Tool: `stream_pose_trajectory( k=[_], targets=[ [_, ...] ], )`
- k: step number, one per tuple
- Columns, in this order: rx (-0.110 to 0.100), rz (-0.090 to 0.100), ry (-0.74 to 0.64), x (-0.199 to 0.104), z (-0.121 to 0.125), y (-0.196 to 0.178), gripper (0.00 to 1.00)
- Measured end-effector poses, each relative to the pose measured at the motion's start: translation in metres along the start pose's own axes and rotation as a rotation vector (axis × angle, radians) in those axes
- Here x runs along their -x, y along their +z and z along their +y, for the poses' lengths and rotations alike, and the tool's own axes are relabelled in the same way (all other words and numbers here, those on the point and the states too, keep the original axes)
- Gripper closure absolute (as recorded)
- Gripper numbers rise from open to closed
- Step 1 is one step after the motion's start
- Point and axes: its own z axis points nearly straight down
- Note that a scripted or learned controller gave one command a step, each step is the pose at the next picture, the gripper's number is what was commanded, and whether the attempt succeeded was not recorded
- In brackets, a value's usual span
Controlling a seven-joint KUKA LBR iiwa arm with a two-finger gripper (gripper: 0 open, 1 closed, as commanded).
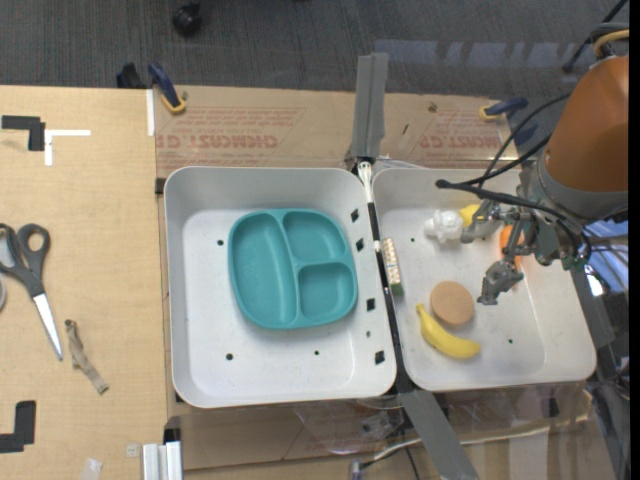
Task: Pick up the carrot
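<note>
From my seat I see the grey arm with its orange band [592, 118] reaching in from the right, over the right-hand shallow white bin [560, 363]. Its two-finger gripper [497, 286] hangs low above the bin floor, just right of a round tan disc-shaped piece [452, 303]. The dark fingers are too small and cluttered by cables for me to say how far the jaws stand apart, so I cannot tell; nothing is visibly clamped between them. The orange carrot [509, 235] is only partly in sight, an orange sliver behind the gripper's linkage, in the upper right part of the right bin, above the fingertips and apart from them. Just left of it lies a small yellow object [469, 213], touching or nearly touching a lumpy white object [444, 227]. A yellow banana [447, 335] lies curved near the front of the same bin, just below the tan disc. The left-hand white bin [190, 298] holds a teal plastic plate with three compartments [293, 267]. On the cardboard bench top [75, 268] to the left lies a pair of grey-handled scissors [32, 280].
</note>
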Motion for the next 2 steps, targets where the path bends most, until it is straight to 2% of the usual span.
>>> stream_pose_trajectory(
  k=[1, 2],
  targets=[
    [-0.001, -0.002, 0.159, 0.036, -0.075, 0.066, 0.0],
    [0.0, 0.0, 0.296, 0.086, -0.09, 0.13, 0.0]
  ],
)
